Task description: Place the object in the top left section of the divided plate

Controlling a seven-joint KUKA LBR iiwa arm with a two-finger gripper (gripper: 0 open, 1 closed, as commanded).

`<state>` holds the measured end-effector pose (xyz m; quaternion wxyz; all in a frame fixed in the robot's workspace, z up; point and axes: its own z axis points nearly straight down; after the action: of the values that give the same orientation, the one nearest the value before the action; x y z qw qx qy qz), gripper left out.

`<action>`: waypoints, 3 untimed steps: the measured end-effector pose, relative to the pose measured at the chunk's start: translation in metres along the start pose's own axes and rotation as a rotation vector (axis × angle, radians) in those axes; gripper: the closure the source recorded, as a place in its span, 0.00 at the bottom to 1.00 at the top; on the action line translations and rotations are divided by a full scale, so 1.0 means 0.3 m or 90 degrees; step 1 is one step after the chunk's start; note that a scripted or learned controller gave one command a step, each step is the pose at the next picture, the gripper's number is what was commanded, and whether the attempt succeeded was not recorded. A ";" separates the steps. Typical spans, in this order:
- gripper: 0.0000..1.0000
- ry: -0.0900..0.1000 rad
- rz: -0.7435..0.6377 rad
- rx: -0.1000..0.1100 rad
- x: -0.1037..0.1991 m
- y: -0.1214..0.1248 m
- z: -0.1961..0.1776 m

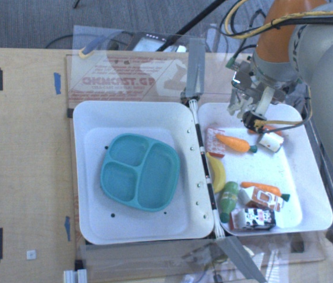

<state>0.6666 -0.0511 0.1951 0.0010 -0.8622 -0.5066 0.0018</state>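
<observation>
Grey arm (325, 46), orange band (287, 13), silvery metal hand (244, 104)

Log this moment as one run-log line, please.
gripper: over right bin, beside upper carrot | divided plate: in left bin | placement: not yet done

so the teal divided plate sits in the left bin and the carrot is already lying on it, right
Not quite. The teal divided plate does sit in the left bin, but the carrot is not on it. The camera view shows it lying in the right bin.
</observation>
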 end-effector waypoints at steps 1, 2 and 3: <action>1.00 0.001 -0.095 0.000 0.018 -0.235 -0.003; 1.00 0.001 -0.131 -0.003 0.162 -0.325 -0.044; 1.00 0.001 -0.272 0.000 0.162 -0.633 0.028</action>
<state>0.5243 0.0838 0.1873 0.0018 -0.7354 -0.6776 0.0013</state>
